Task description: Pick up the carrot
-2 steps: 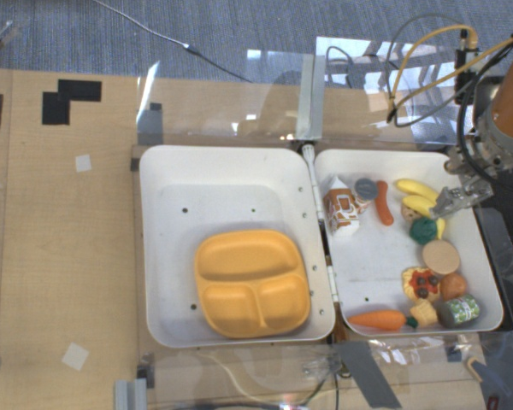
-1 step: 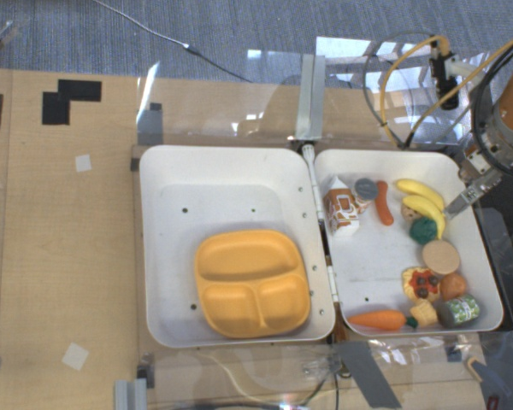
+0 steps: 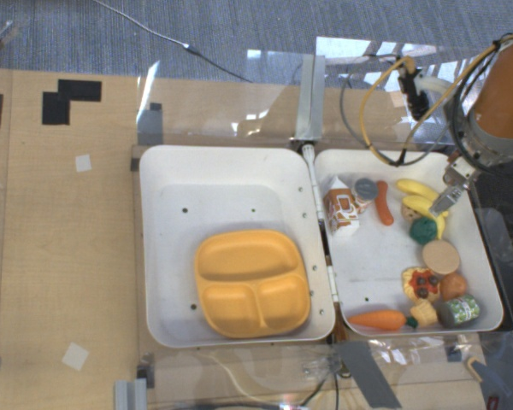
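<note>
We are seeing the carrot (image 3: 379,319) lying on its side along the near wall of the right bin (image 3: 368,263), toward that bin's near left corner, its green tip pointing right and sitting just beside a small pale yellow piece (image 3: 424,313). Nothing is touching the carrot from above. Next to that piece, a green can (image 3: 460,311) is resting in the near right corner, with a pizza slice (image 3: 421,284) and a brown round item (image 3: 452,286) just behind them. Farther back, a tan disc (image 3: 440,256), a dark green item (image 3: 424,230) and a banana (image 3: 421,196) are crowding the right side, while a red sausage (image 3: 384,203) and a white and orange carton (image 3: 343,212) are lying toward the far left. The gripper (image 3: 452,190) is hanging at the far right edge of this bin, well apart from the carrot; we cannot tell how it is set. In the left bin (image 3: 171,186), a yellow divided plate (image 3: 252,281) is sitting.
</note>
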`<state>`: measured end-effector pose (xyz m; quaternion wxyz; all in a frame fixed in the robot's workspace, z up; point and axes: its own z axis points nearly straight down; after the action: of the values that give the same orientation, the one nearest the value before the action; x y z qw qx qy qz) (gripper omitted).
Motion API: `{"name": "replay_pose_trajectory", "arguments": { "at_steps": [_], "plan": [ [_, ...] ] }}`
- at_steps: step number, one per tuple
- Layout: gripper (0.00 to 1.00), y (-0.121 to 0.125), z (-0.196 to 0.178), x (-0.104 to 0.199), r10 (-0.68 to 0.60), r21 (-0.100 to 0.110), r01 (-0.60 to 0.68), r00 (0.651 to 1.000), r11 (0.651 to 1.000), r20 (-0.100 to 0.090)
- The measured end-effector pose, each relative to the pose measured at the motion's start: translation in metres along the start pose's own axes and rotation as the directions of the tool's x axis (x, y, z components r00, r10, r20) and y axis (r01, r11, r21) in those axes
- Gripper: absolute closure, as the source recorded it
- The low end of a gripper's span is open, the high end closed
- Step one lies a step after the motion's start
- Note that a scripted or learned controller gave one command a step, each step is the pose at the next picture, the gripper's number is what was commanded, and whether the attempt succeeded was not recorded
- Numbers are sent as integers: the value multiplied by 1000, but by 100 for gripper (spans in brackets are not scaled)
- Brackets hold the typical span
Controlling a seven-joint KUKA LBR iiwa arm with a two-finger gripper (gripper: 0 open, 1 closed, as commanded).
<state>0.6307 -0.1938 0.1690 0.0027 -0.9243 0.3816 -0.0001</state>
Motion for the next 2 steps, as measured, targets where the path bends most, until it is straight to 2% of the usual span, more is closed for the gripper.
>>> {"name": "replay_pose_trajectory", "arguments": {
  "at_steps": [1, 2],
  "plan": [
    [100, 6, -55, -36, -351, 0, 351, 936, 936, -10],
    [100, -43, -113, -54, -553, 1, 553, 833, 833, -10]
  ]
}}
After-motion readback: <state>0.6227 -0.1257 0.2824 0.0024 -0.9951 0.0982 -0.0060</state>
